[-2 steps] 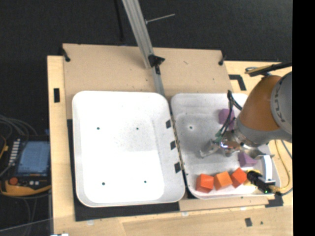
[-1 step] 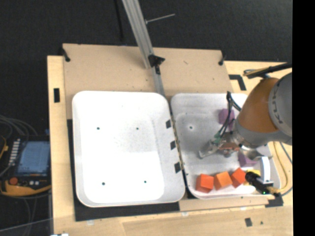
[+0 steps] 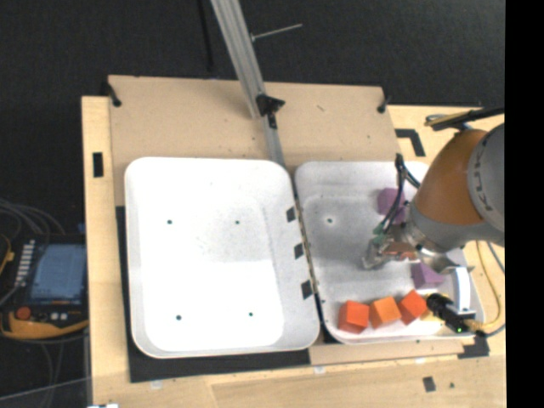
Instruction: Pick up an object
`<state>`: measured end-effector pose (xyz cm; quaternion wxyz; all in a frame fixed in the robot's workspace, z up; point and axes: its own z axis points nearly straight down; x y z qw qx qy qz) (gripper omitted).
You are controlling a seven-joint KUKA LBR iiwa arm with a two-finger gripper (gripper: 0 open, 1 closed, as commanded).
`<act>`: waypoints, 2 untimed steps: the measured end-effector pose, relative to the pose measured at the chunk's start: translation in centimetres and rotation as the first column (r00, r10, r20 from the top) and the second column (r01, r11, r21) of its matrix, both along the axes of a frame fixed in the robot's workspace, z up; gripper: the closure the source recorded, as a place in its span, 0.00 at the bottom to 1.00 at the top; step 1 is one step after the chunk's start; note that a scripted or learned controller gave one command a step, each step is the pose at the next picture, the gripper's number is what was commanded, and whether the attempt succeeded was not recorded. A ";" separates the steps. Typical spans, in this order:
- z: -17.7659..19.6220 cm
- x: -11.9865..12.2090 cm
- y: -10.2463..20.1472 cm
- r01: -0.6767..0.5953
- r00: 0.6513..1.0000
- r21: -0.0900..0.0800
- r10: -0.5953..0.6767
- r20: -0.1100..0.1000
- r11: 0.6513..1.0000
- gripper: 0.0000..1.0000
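My gripper [image 3: 380, 257] hangs low over the middle of the right bin [image 3: 340, 194], under the orange-banded wrist. Along that bin's front wall lie three orange blocks: one [image 3: 354, 315] on the left, one [image 3: 386, 311] in the middle and one [image 3: 413, 305] on the right. A purple block [image 3: 389, 201] lies behind the gripper near the back right. Another purple piece [image 3: 426, 274] peeks out under the wrist to the gripper's right. The orange blocks sit clearly in front of the gripper, apart from it. The view shows nothing between its fingers.
The left bin [image 3: 208, 253] is a bare white tray beside the right one. A metal pole [image 3: 242, 49] slants up from the back edge between the bins. A yellow-black device [image 3: 42, 283] sits off the bench at far left.
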<state>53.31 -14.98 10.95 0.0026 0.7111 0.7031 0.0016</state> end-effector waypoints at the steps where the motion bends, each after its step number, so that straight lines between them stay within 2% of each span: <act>1: 6.1 -0.3 0.4 -0.016 1.000 -0.001 0.016 0.002 1.000 1.00; 2: 10.6 0.1 0.9 -0.015 1.000 -0.001 0.015 0.002 1.000 1.00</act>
